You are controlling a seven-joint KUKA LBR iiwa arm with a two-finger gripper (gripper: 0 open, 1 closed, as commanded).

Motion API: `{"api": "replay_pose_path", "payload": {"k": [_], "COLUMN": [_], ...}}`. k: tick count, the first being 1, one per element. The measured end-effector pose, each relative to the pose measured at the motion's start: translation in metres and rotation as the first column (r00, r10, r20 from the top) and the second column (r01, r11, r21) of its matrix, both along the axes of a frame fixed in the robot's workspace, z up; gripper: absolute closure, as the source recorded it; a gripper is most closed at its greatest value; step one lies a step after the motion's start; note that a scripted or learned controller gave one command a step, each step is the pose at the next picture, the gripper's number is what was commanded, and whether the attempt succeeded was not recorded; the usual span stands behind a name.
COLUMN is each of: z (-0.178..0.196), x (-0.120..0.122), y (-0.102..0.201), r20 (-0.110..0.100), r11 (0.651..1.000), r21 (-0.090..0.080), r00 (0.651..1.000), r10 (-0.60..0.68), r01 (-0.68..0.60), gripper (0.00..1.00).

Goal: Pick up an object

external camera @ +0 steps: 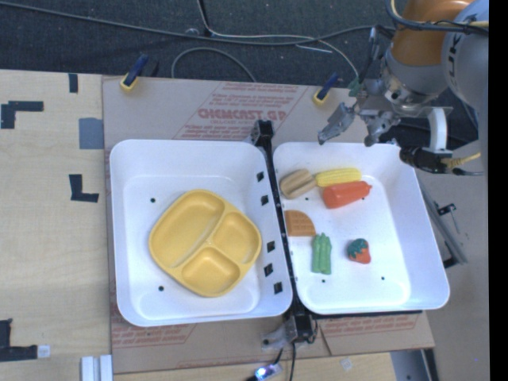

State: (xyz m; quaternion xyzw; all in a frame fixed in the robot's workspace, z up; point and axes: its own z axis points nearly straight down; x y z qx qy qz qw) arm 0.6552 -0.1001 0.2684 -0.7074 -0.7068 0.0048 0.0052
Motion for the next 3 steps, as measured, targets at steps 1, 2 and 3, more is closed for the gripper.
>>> {"api": "replay_pose_path", "payload": {"k": [1, 2, 3], "z": [0.007, -0.048, -0.114], "x": [0.002, 0.001, -0.003], "y": [0.000, 0.011, 0.006], "r20": [0.010, 0.006, 0.003], "r11": [1.000, 1.000, 1.000], "r21": [-0.001, -0.001, -0.001], "r00": [1.000, 1.000, 1.000], "r10": [0.003, 0.003, 0.001], "r01": [-0.002, -0.003, -0.001], "gripper": [0.00, 0.00, 0.00]}}
